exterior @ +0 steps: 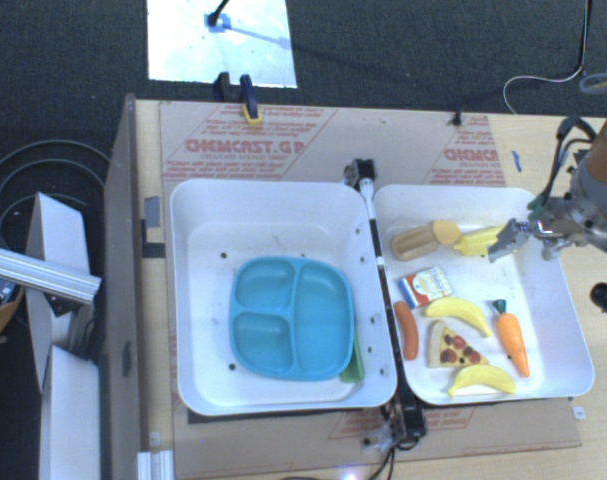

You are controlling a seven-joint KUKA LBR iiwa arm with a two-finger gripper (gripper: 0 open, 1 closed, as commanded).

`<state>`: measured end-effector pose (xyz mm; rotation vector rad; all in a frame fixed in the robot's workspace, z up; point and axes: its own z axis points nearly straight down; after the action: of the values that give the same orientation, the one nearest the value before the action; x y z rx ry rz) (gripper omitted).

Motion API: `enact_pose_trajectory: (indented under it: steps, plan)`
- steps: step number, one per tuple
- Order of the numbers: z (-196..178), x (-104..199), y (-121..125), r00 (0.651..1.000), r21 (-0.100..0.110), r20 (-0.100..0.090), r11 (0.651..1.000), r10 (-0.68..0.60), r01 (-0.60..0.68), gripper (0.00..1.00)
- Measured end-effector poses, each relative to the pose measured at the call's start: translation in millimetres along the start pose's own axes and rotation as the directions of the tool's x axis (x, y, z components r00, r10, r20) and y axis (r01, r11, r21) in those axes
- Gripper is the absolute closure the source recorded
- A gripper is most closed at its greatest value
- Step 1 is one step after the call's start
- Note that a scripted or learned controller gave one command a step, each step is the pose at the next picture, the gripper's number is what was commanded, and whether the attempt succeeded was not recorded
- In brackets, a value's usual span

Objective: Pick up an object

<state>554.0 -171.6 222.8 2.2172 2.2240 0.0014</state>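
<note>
Partly hidden: green item (354, 364) under blue tray (289, 317), left bin (283, 203).

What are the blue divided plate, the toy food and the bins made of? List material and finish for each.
Blue divided plate: looks like moulded plastic, matt to satin; uniform colour, rounded compartment ridges.
Carrot, bananas and pizza slice: probably plastic or rubber toys; flat saturated colours, smooth simplified shapes.
Left bin and right bin: apparently thin white plastic, slightly glossy; rounded corners, soft sheen on the walls.
</note>
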Motion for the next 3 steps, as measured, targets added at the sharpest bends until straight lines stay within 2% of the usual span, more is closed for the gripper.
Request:
enact_pose_trajectory:
  steps: [1, 2, 3]
  plan:
    - [143.5, -13.1, -8.9, 1.000, 0.005, -0.001, 1.000, 0.004, -0.004, 0.00]
    - [93.1, -25.9, -56.9, 1.000, 0.001, 0.000, 1.000, 0.005, -0.005, 0.00]
    - [129.5, -28.7, -68.7, 1.000, 0.004, -0.001, 1.000, 0.003, -0.003, 0.00]
